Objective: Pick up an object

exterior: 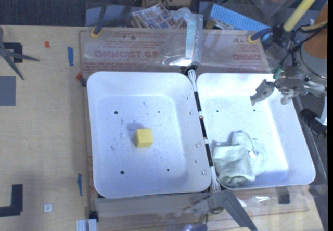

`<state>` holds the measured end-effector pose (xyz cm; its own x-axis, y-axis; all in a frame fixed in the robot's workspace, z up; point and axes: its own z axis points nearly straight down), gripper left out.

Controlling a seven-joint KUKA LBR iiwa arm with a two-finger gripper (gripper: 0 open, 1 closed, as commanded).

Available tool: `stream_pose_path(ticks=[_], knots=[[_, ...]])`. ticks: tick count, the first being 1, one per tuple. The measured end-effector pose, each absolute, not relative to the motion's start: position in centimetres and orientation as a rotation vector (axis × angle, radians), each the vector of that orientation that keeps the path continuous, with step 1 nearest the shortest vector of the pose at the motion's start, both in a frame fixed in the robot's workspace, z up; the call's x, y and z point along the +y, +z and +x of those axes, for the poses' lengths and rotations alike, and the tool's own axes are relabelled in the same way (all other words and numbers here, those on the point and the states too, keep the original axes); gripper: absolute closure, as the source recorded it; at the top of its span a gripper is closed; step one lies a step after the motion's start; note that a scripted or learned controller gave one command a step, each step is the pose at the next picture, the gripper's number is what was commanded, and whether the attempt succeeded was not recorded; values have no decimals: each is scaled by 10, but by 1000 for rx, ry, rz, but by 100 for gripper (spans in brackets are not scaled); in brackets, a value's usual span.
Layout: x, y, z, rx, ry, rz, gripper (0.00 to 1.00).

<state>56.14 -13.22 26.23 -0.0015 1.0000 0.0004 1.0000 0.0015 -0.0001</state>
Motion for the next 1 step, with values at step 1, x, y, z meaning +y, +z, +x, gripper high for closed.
stream_pose_path(ticks=[1], knots=[[-133,121,562,-2281,0,-2160,0]])
